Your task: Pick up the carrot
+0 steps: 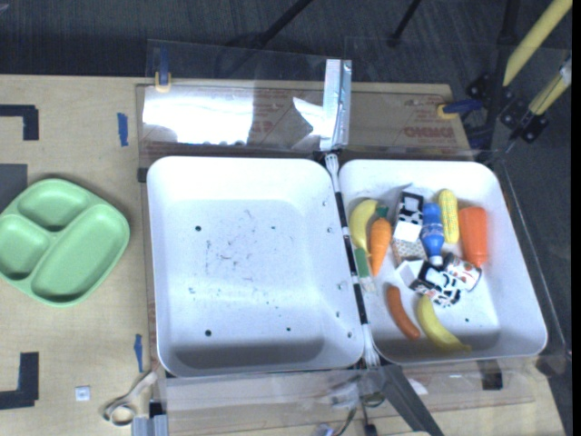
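The carrot (pixel 379 243) is a short orange piece lying lengthwise at the left side of the right bin (pixel 517 271). It is wedged between a yellow banana (pixel 362 220) on its left and a white cube (pixel 407 236) on its right. A green strip (pixel 362 262) lies by its lower left. A second, thicker orange piece (pixel 473 234) lies near the bin's right wall.
Also packed into the right bin are a blue bottle (pixel 432 230), a yellow cob (pixel 447 204), black-and-white toys (pixel 445 284), a red sausage shape (pixel 401 312) and another banana (pixel 439 325). The left bin (pixel 245 252) adjoins it. A green divided plate (pixel 59 240) sits far left.
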`<state>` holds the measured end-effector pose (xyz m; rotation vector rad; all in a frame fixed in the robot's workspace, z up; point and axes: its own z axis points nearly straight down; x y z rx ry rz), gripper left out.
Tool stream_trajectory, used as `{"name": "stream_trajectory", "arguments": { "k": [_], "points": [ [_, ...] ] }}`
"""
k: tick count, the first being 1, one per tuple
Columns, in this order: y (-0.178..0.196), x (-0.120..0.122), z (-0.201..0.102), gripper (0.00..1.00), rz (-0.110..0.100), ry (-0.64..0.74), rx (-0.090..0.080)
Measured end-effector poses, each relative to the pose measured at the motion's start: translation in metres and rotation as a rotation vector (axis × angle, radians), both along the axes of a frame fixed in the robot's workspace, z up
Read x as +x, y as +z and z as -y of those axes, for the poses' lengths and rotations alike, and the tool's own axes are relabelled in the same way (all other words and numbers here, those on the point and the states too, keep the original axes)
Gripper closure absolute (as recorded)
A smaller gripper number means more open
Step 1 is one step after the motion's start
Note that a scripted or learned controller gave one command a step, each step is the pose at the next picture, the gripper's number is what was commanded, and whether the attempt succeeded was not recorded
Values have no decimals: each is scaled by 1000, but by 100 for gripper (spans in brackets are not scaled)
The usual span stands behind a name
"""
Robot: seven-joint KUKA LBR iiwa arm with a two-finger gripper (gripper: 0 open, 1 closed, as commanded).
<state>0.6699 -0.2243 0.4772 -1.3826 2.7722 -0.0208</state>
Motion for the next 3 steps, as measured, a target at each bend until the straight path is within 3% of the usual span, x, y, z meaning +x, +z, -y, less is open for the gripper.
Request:
{"name": "stream_trajectory", "arguments": {
  "k": [1,2,3],
  "points": [
    [13,0,1,100,12,-5,2],
    [-40,-2,-5,100,-37,319,-13],
    [-27,-1,-5,100,-27,316,-13]
  ]
}}
